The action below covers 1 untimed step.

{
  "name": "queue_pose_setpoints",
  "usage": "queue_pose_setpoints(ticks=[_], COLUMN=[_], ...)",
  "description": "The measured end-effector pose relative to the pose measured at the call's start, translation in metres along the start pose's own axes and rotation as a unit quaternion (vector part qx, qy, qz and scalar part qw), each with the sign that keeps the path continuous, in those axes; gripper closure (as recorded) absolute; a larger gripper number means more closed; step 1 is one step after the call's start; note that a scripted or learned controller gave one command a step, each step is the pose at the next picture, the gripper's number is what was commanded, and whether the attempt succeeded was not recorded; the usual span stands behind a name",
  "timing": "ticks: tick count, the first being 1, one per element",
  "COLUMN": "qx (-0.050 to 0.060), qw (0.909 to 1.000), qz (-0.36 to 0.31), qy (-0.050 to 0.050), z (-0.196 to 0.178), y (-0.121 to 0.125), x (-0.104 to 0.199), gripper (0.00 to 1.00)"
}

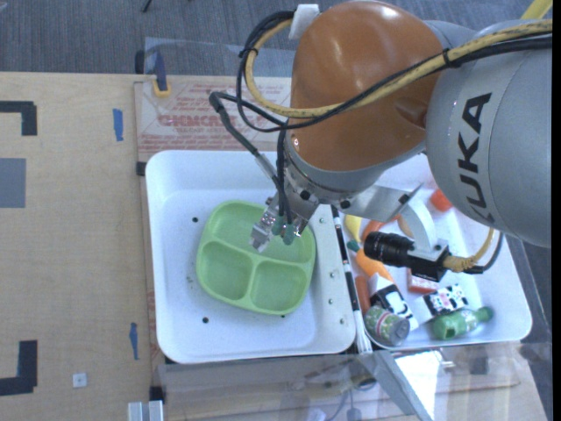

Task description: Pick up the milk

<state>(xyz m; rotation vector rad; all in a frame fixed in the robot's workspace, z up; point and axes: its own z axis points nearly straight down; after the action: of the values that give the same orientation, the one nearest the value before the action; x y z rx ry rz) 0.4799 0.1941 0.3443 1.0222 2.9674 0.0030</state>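
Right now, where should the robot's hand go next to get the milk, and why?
Probably lift and swing toward the right bin. The gripper hangs over the green divided plate in the left bin, while the small cow-patterned carton, likely the milk, lies among the clutter in the right one.

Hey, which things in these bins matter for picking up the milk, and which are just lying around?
For the job:
gripper, above the green plate
black-and-white carton, likely the milk, in the right bin

Lying about:
green plate, in the left bin
can
green bottle
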Motion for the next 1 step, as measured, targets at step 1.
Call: queue_pose_setpoints(ticks=[1], qx=[0.001], qw=[0.9989], qz=[-0.048], qy=[0.001], z=[0.0843], y=[-0.0331], x=[-0.0253], gripper=[1.0])
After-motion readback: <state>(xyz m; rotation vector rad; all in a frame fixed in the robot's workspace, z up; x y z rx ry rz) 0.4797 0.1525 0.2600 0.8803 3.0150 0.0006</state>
